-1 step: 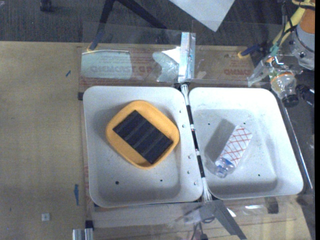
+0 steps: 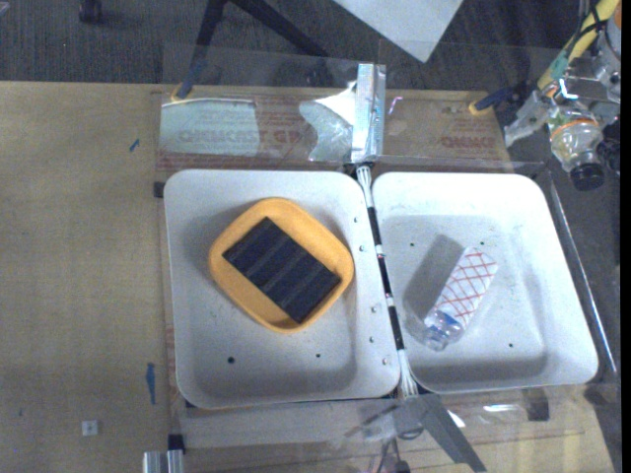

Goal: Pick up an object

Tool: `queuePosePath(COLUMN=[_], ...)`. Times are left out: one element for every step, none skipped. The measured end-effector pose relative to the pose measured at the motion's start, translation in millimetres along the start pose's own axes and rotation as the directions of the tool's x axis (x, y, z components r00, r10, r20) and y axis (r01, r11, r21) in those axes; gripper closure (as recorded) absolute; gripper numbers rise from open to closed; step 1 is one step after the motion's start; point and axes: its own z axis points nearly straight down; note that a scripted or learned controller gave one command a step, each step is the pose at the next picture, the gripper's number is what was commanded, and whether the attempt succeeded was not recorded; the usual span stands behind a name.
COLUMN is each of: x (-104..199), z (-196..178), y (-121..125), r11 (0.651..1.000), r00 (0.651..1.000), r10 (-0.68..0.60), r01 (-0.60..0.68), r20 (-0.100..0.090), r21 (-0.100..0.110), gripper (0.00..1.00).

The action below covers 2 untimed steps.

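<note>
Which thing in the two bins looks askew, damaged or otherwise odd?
Nothing looks damaged or spilled. The yellow tray with a dark ribbed insert sits turned at an angle in the left bin. The clear bottle with a red crosshatch label lies on its side in the right bin, cap toward the front.

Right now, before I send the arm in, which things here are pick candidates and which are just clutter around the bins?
Belongs to the job:
- yellow rounded tray with a dark ribbed panel, in the left white bin
- clear plastic bottle with a red crosshatch label, in the right white bin

Just lying about:
- crumpled clear plastic behind the bins
- black chair base on the floor
- white sheet
</note>
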Motion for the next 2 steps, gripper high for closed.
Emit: queuePosePath(x=[38.8, 38.7], z=[139.2, 138.8], y=[-28.6, -28.5], r11=[0.989, 0.989], r00=[0.989, 0.989], r10=[-0.146, -0.146], r01=[0.146, 0.146], r20=[-0.002, -0.002], r21=[0.003, 0.002], gripper=[0.00, 0.00])
